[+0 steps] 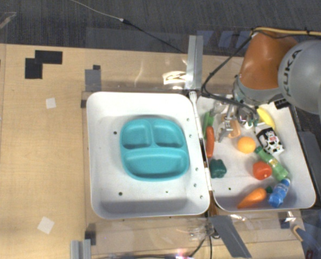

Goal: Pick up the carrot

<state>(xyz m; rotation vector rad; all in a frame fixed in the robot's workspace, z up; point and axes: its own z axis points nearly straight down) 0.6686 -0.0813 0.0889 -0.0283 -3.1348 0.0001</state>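
Note:
A slim orange carrot (pixel 210 141) with a green top lies along the left wall of the right bin (pixel 303 161), pointing toward the front. My gripper (pixel 227 125) hangs low over the back left part of that bin, just right of the carrot's green end and apart from it. A second orange, cone-shaped piece (pixel 252 197) lies near the bin's front. Nothing can be made out in the gripper's grasp.
The right bin also holds an orange ball (pixel 247 144), a yellow piece (pixel 266 116), a black-and-white block (pixel 270 139), a red-and-green vegetable (pixel 265 168), a dark green piece (pixel 218 168) and a blue bottle (pixel 279 192). A teal divided tray (pixel 154 148) lies in the left bin (pixel 103 161).

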